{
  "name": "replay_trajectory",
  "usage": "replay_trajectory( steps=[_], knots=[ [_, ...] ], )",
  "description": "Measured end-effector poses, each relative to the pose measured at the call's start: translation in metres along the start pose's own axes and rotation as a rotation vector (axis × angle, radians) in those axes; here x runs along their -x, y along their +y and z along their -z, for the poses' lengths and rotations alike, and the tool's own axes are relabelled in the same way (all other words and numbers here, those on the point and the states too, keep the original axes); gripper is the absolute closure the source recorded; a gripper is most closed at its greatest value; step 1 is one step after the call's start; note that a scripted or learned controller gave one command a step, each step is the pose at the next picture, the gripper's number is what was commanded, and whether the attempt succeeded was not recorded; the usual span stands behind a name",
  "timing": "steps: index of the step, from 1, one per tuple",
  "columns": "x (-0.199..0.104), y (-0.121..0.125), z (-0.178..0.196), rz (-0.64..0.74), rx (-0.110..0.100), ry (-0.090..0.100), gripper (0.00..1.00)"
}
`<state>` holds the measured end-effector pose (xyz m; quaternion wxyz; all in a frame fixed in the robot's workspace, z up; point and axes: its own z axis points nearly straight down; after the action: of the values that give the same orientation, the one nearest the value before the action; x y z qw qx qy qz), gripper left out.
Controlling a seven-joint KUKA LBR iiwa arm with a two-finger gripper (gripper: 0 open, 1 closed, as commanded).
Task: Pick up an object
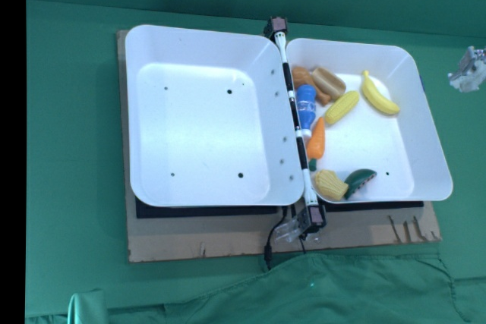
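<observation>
Two shallow white bins sit side by side on the bench (pixel 76 125), resting on a brown board. The left bin (pixel 201 125) holds no objects; the right bin (pixel 425 155) holds all the candidates for picking.

The end effector (pixel 468 72) appears as a small grey-white form at the right margin of the view, outside the right bin's far right rim. Whether it is apart or together cannot be told at this size, and nothing is seen in it.

Every pickable thing therefore lies to the left of the end effector, and most also lie nearer the viewer. The closest is the banana (pixel 378 94), its long axis running diagonally from the far left to the near right. Next to it, the corn cob (pixel 342 108) slants the opposite way.

Counted contents:
- One banana
- One corn cob
- One bread roll (pixel 328 80), with an orange-brown item against the divider that cannot be identified
- One blue bottle (pixel 305 106)
- One carrot (pixel 317 139)
- One yellow ridged piece (pixel 331 184)
- One dark green wedge (pixel 359 179)

The bottle and carrot lie lengthwise along the divider. No grasp has begun.
</observation>
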<state>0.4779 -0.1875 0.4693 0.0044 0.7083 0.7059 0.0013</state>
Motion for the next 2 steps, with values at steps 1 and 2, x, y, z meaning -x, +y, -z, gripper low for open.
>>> replay_trajectory(
  steps=[1, 2],
  knots=[
    [-0.021, -0.010, 0.018, 0.001, -0.001, 0.001, 1.00],
    [0.001, -0.011, -0.052, -0.004, -0.012, 0.003, 1.00]
  ],
)
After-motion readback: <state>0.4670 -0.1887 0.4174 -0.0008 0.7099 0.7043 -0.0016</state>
